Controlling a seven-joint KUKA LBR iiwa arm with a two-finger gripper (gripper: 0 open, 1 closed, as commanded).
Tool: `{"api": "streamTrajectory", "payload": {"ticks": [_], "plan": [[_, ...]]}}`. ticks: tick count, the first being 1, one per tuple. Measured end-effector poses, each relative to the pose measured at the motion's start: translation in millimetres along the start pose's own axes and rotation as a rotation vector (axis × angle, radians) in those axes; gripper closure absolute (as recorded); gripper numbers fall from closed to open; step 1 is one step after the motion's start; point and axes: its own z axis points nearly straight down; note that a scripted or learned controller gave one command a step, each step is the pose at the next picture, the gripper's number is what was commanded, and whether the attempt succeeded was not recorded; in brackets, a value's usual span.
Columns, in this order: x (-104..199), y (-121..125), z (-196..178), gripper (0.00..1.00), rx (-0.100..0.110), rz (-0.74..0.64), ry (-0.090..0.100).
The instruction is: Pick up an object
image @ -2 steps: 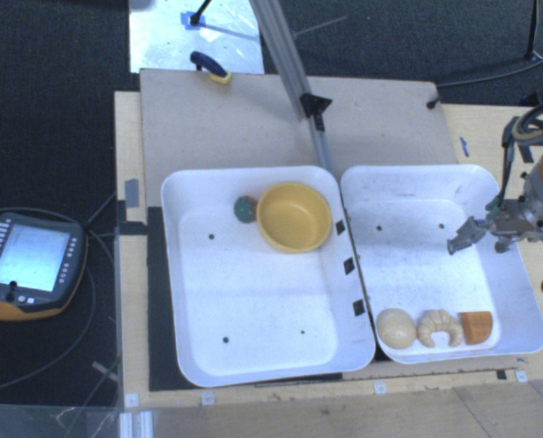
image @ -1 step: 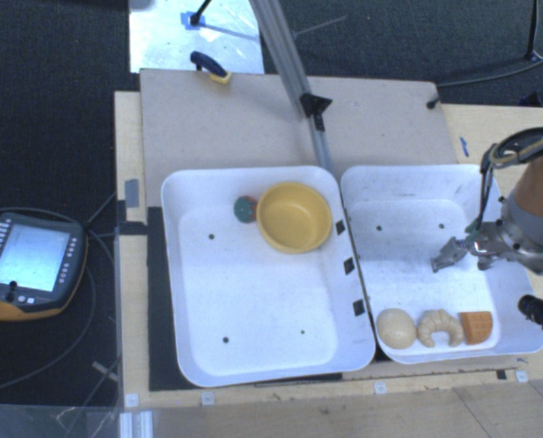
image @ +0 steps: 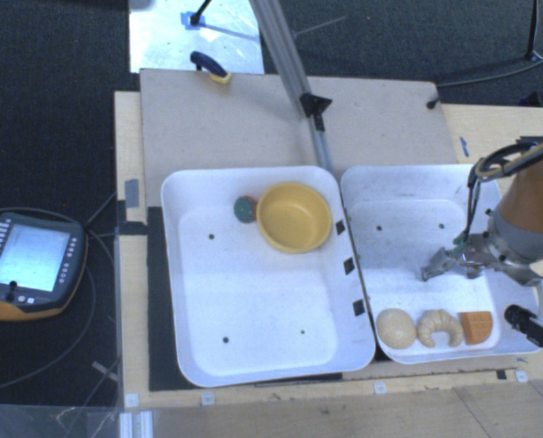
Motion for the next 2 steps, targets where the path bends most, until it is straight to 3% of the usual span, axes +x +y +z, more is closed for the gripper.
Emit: {"api": "streamTrajectory", "payload": {"ticks": [1,2], "plan": [[-1,1,-12,1.0,-0.004,0.0,-0.001],[-3,6,-55,1.0,-0.006,-0.001,-0.002]]}}
